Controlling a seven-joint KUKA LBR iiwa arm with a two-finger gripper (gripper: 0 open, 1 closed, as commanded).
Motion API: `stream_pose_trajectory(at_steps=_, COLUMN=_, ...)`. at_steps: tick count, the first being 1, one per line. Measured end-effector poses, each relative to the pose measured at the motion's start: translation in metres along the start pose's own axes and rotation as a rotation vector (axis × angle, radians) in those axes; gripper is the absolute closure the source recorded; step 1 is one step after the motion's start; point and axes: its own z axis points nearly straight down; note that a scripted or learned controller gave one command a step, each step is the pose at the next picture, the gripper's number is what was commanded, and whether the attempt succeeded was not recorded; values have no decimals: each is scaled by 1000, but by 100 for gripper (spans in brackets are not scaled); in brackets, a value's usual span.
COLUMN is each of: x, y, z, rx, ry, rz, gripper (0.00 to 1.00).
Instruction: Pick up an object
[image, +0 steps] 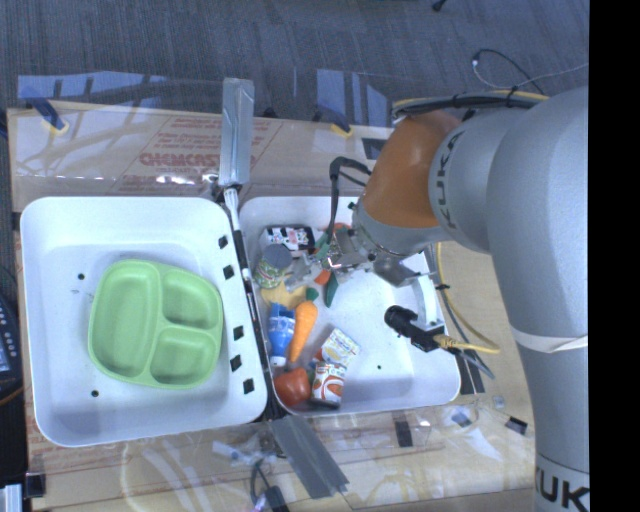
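Against the dividing wall of the bin on the view's right (400, 385), the candidates lie heaped together: a carrot (306, 325) slanting over a blue bottle (281, 335), a can (272, 272) above them, a white packet (341, 346), and a small carton (329, 382) touching a red round thing (292, 386) at the near corner. No one item is singled out, and none is lifted. The crowding matters: most pieces touch a neighbour, so a clean hold looks likeliest on the carrot, which rides on top.

The claw (335, 262) hangs low at the upper edge of this heap, just beside the can, probably because the pile is densest there. The wrist covers it, so I cannot tell whether it is spread, pressed together or pinching anything. The arm (500, 180) reaches over the bin's bare side.

A green divided plate (150, 325) lies alone in the other bin (50, 300), well apart.
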Motion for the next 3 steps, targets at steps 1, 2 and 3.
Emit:
stream_pose_trajectory(at_steps=1, x=12, y=-38, z=52, rx=-3, ry=0, rz=63, gripper=0)
stream_pose_trajectory(at_steps=2, x=11, y=-37, z=41, rx=-4, ry=0, rz=60, gripper=100)
stream_pose_trajectory(at_steps=3, x=11, y=-37, z=41, rx=-4, ry=0, rz=60, gripper=0)
